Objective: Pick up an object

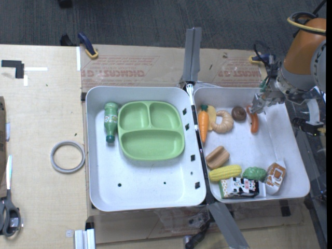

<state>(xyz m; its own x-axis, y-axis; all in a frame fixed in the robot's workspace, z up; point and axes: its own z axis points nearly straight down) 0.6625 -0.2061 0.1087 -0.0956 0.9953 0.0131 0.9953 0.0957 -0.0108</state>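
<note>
The pale wooden desk [36, 118] stands on a dark carpeted floor [155, 9], with a brown cardboard sheet [135, 66] lying under the far edge of two white bins. Taking the right bin [290, 154] as landmark: the left bin [145, 191] touches its left wall and holds a green divided plate [151, 129] and a small green bottle [110, 121]. The grey arm [303, 56] reaches over the right bin's far right corner, its tool [258, 105] low inside near a small red pepper [254, 123]; whether the tool is apart or together cannot be told. A toy carrot [203, 123] lies against the right bin's left wall.
</note>
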